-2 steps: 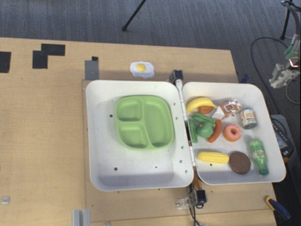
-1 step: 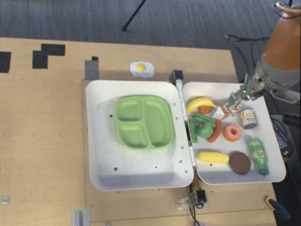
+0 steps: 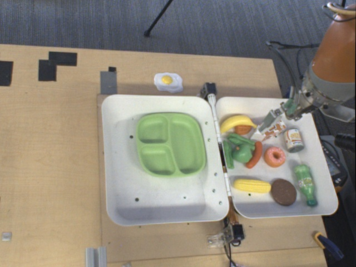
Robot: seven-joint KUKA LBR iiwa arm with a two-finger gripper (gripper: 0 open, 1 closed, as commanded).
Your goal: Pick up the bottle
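Green bottle (image 3: 305, 184), pale label band at mid-body. Lime-green divided plate (image 3: 169, 144) in the white left bin (image 3: 119, 204). Yellow banana (image 3: 237, 122), yellow corn cob (image 3: 251, 186), pink doughnut (image 3: 274, 157), dark brown disc (image 3: 283, 192), red-orange sausage (image 3: 255, 154), green leafy piece (image 3: 238, 149) (deeper green than the plate). Orange band (image 3: 336, 46) on the grey arm.

Lighting was pretty even and bright, no harsh shadows, just a soft one along the left bin's (image 3: 119, 149) inner walls. White plastic looked a bit washed out. Whole shot was low-res and soft; the arm (image 3: 334, 54) up close was blurry.
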